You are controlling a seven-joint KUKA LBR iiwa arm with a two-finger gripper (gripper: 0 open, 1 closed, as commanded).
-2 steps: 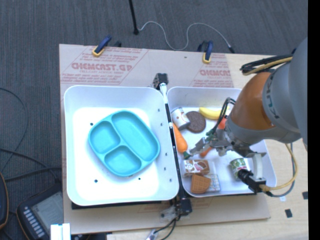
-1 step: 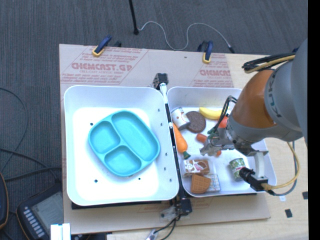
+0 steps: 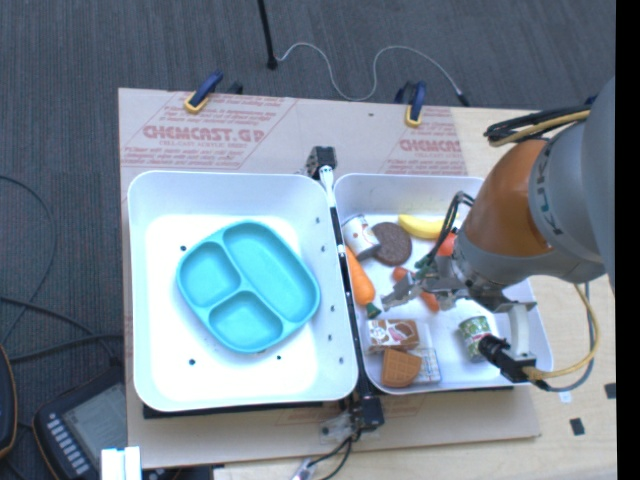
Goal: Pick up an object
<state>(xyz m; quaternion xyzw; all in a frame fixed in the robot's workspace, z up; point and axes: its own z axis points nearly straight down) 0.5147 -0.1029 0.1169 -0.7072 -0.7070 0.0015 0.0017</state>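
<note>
My gripper [image 3: 412,288] hangs low over the middle of the right bin [image 3: 530,313], amid several toy foods. An orange carrot [image 3: 360,280] lies just left of it by the bin's left wall. Behind it are a brown round cookie [image 3: 390,240] and a yellow banana [image 3: 424,226]. A small red piece [image 3: 400,273] sits right at the gripper, and another red piece [image 3: 432,304] lies just below it. A green can [image 3: 473,336] lies to the right front. A waffle-like piece [image 3: 400,368] and a printed packet [image 3: 390,332] lie at the front. Whether anything is held cannot be made out.
The left bin [image 3: 160,218] holds a blue divided plate [image 3: 248,285]. A small white cup [image 3: 355,233] stands in the right bin's back left corner. The arm's grey body and orange band [image 3: 510,208] cover the right bin's back right part. A cable [image 3: 560,368] loops at the front right.
</note>
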